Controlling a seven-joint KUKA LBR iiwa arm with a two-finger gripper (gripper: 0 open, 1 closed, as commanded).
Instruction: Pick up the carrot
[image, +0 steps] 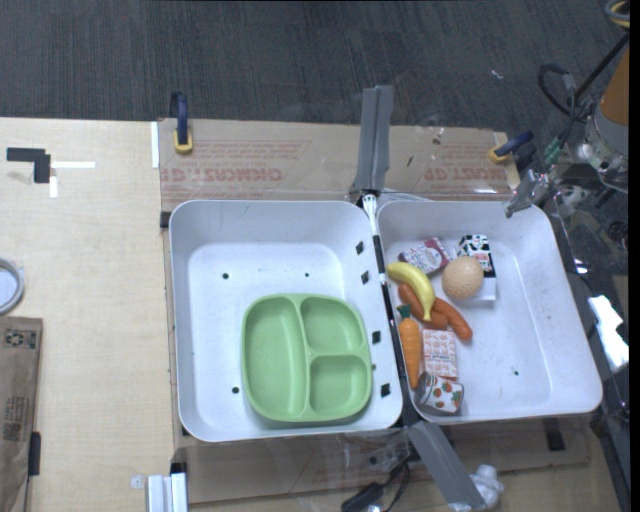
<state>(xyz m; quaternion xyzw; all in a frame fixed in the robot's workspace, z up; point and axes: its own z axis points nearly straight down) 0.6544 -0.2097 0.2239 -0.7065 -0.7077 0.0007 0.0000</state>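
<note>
1. Overhead, the camera view showed a worktop carrying two white bins side by side, a left bin and a right bin.
2. The left bin held a green tray with three compartments, lying flat near the bin's front.
3. The carrot lay in the right bin, close to its left wall, long axis running front to back, green top end toward the rear.
4. A banana lay just behind the carrot, curving across an orange-red sausage-like piece that stretched out to the carrot's right.
5. A small printed packet lay touching the carrot's right side, and a can lay tilted at the carrot's front end.
6. A tan ball sat behind and to the right of the banana, beside a black-and-white carton and a pink wrapped item.
7. The arm stood at the right rear, outside the bins, with cables around it.
8. The tool hung over the right bin's rear right corner, well apart from the carrot; whether it was released or clenched could not be told, and nothing was seen in it.
9. Two clamps sat on the cardboard behind the bins.
</note>
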